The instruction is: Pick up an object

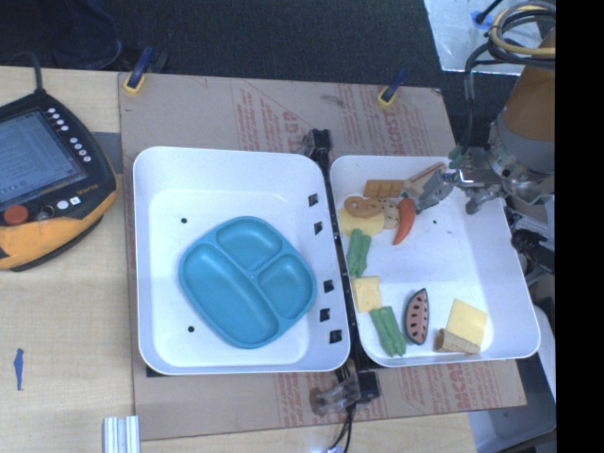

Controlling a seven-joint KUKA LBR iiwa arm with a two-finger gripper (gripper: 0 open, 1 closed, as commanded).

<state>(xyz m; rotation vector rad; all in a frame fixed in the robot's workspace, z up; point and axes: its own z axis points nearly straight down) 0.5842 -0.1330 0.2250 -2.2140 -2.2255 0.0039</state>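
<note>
Gripper (422, 193) at two o'clock, over the right bin (491, 281), closed on the top of a chili pepper (405, 221); blue plate (247, 280) in the left bin (156, 253).

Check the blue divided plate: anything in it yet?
Empty. All three compartments of the blue plate show bare blue; the toy foods lie in the right bin.
</note>
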